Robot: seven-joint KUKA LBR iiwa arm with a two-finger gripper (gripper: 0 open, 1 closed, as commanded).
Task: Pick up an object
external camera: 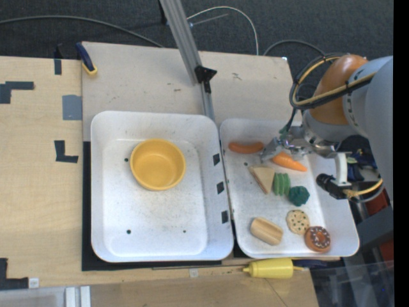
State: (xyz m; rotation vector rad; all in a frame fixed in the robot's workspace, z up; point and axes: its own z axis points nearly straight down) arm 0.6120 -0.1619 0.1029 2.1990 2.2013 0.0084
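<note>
Arm reaching in from the right, wrist bent low over the right bin [345,235]. End effector [283,147] beside the carrot [289,163], an orange taper lying flat near the bin's upper middle; its opening cannot be told.

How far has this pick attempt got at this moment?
Done: the gripper is down in the right bin, between the sausage and carrot. In hand: nothing visibly lifted; its grip is unclear. Left: grasping and raising an object.
</note>
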